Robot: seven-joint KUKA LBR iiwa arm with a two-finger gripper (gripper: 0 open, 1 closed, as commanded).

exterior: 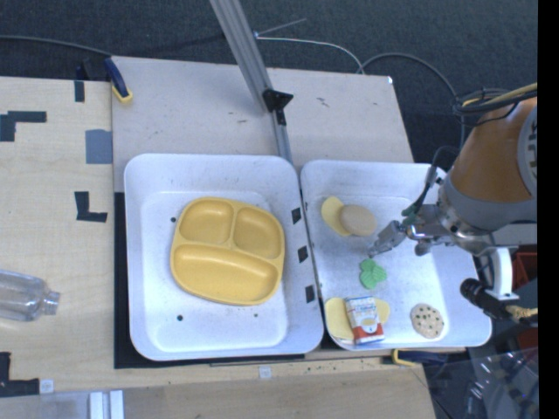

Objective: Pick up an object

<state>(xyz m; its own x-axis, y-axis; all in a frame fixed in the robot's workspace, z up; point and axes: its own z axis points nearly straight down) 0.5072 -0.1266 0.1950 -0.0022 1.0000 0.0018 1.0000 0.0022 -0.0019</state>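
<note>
Yellow is what catches the eye first: a three-part plate (229, 250) lies in the left bin (148, 234), taking up most of its floor, with nothing on it.

To its right, edge against edge, sits the right bin (410, 177), and that one holds the small stuff. Near its upper left there is a tan bun (356, 219) resting partly over a pale yellow disc (332, 211). Lower down, about mid-bin, lies a green piece (373, 275). At the front edge a small carton (363, 318) with a red and white label lies on a second yellow disc (339, 313), and just right of it is a cookie (427, 320).

The arm (493, 168) comes in from the right, its orange band above the grey wrist. The gripper (384, 241) points left and down over the right bin, its tip between the bun and the green piece, close to both. I see nothing held in it, and from where I stand I cannot tell whether it is spread or closed.

Off to the far left a clear bottle (24, 295) lies on its side on the wooden bench (52, 225). A metal rail (240, 37) slants down from the top toward the bins.
</note>
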